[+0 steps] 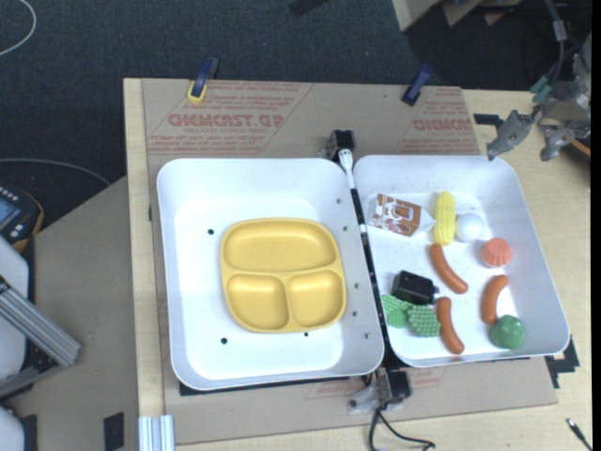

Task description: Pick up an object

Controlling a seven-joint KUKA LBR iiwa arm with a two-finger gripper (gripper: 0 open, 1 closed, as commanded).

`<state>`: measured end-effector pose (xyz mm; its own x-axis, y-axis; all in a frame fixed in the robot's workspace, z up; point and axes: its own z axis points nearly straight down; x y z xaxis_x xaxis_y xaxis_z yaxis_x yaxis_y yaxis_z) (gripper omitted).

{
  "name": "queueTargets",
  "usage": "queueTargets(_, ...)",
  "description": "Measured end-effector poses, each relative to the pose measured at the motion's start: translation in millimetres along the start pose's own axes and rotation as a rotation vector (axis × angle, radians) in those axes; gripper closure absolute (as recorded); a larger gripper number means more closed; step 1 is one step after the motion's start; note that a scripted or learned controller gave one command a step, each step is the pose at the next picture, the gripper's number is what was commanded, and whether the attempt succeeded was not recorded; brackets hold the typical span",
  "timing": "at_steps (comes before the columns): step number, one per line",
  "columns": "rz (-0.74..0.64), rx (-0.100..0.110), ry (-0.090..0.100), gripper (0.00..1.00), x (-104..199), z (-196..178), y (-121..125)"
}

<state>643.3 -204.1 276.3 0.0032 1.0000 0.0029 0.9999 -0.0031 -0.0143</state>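
2 shallow white bins side by side on a cardboard-topped bench (282,111). in the left bin (188,280), 1 yellow divided plate (282,273) with 3 compartments, lying flat near the middle, bare white floor all round it. in the right bin (535,252), a cluster of small toys: a red and white packet (395,214) near the back left, a yellow corn cob (444,212) just beside a white ball (468,226), an orange-pink ball (495,251) to the right of those. further forward, 3 sausages: 1 sausage (448,268) at the centre, a second sausage (493,298) towards the right wall, a third sausage (450,325) near the front edge. a black block (413,287) left of centre, touching green leafy pieces (409,316) at the front left, and a green ball (508,331) in the front right corner. open floor along the back right of that bin. gripper (526,137) at the far right, above the bench just beyond the back right corner of the right bin, fingers spread apart with nothing between them, well apart from every toy.
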Motion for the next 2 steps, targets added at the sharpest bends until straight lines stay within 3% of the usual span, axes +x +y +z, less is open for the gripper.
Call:
queueTargets(1, -0.003, -0.014, -0.003, 0.00, 1.1, -9.0, 1.8)
queueTargets(2, -0.005, -0.009, -0.002, 0.00, 9.9, 38.1, 1.4)
